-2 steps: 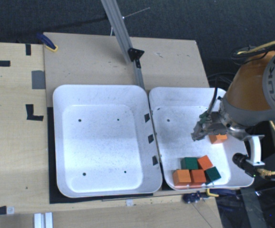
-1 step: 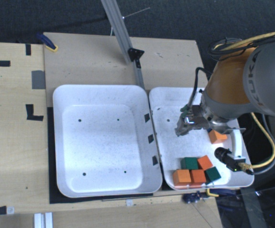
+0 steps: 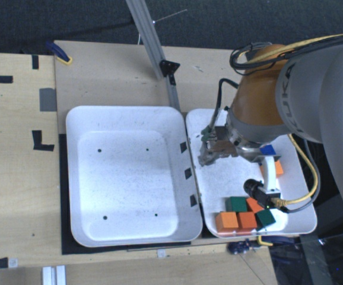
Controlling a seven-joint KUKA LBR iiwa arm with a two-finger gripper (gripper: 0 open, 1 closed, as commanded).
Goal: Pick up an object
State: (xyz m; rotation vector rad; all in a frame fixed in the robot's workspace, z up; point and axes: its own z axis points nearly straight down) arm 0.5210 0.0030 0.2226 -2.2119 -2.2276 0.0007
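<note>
Hovering low over the right-hand bin [image 3: 219, 186], the gripper [image 3: 210, 152] is seen close to the wall shared with the left-hand bin [image 3: 130, 171], above bare bin floor. How far it is open cannot be told, as the wrist and arm [image 3: 260, 100] cover it from above. Nothing is seen held.

Pickable things are clustered in the right-hand bin's near corner:
- an orange block [image 3: 226, 221], with a second orange block [image 3: 247, 220] touching its side
- a green block [image 3: 237, 204] just behind them
- a tilted green block [image 3: 266, 218] at the cluster's far end
- a small orange piece [image 3: 254, 205] wedged between the greens

A blue block [image 3: 268, 150] is partly hidden beside the wrist. Both bins are carried by the desk [image 3: 17, 177].

The pick is judged not yet begun, and the approach is the step in hand. The gripper should be moved well along the bin toward the cluster before any descent.

The outermost orange block is judged the easiest target, since one side is free. The gripper should be turned to close across sides not pressed against neighbours, or the adjoining block may be pinched or shoved. Descent should be straight down and centred, with the nearby bin wall cleared. The hold should be confirmed only once the block is lifted off the floor.
</note>
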